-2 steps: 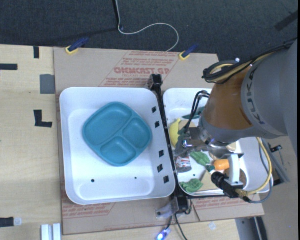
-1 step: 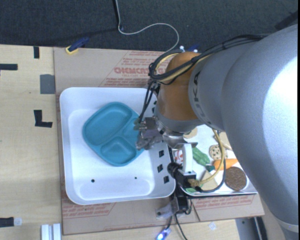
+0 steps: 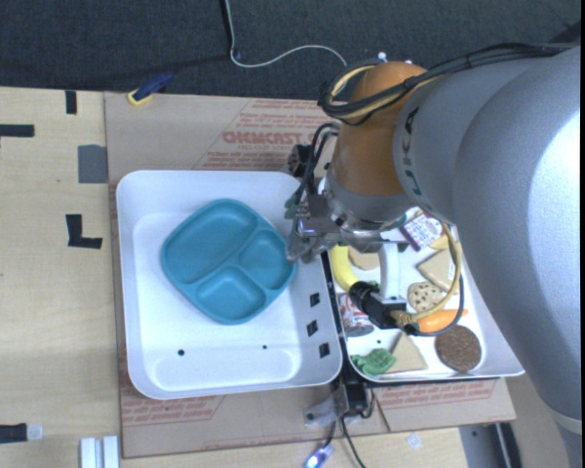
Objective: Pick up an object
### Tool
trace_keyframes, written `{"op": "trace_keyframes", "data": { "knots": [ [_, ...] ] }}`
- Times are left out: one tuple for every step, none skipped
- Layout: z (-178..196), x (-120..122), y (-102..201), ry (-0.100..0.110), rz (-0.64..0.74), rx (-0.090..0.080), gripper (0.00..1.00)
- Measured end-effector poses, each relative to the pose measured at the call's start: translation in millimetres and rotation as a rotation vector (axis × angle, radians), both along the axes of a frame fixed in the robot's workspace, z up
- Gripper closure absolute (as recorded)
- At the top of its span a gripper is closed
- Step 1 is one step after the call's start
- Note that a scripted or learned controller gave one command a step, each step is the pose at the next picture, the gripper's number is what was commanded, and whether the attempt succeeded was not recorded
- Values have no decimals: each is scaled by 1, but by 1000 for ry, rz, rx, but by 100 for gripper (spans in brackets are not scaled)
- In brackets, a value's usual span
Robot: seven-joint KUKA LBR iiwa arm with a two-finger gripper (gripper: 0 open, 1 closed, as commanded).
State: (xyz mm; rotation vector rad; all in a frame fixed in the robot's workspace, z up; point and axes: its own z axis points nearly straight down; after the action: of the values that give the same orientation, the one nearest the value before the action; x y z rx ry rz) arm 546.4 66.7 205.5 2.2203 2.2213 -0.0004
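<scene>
A blue divided plate (image 3: pixel 226 259) lies in the left white bin (image 3: pixel 214 369). My gripper (image 3: pixel 306 234) hangs below the orange wrist band, over the wall between the two bins, right at the plate's right rim. The right bin (image 3: pixel 487 364) holds a yellow banana (image 3: pixel 343 268), a chocolate-chip cookie (image 3: pixel 424 295), an orange carrot (image 3: pixel 437 320), a brown round disc (image 3: pixel 459 348), a green leafy piece (image 3: pixel 376 362) and a printed card (image 3: pixel 422 230). The arm hides much of the right bin.
The bulky grey arm (image 3: pixel 507 193) covers the right side of the view. Both bins sit on a cardboard sheet (image 3: pixel 205 125) on the wooden bench. A white cable (image 3: pixel 273 61) runs across the dark area behind.
</scene>
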Motion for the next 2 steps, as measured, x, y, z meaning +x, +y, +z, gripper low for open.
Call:
{"op": "trace_keyframes", "data": {
  "knots": [
    [159, -52, -74, -12, -6, 0, 100],
    [110, -64, -18, 6, 5, 1, 100]
  ]
}}
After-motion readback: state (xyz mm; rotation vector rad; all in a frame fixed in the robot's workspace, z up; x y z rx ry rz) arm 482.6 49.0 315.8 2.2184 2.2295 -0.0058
